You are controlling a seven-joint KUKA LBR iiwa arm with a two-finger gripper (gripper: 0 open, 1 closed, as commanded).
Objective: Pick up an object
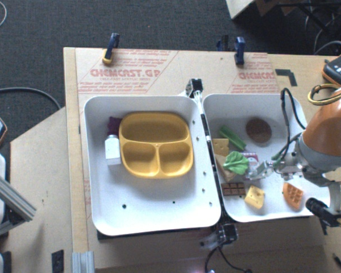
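**Gripper down in the right bin, going for the leafy green piece**

From my remote seat, the two-finger gripper [260,170] is low in the right white bin [273,102], and I honestly can't tell whether it has closed on anything. Nothing visibly sits in it, so I'm not calling this a grab.

Just beyond its tip is the crumpled green lettuce-like toy leaf [236,162], my guess for the target. It looks light and floppy, so it should squash rather than slip; I'd pinch the bunched middle, not a thin edge.

Below the tip lie a brown chocolate-bar block [234,189] and a yellow holed cheese wedge [254,197], both stiffer and blockier. An orange waffle-textured piece [293,195] sits under the wrist side. Past the leaf are a pale cracker square [220,147] and a green pod-shaped stick [232,136]; a round brown patty [258,130] lies farther off.

The clutter is tight, so neighbours might get dragged along.

The left white bin [102,209], well beyond the tool, holds a yellow divided plastic plate [155,144] and a small white bottle [112,150].
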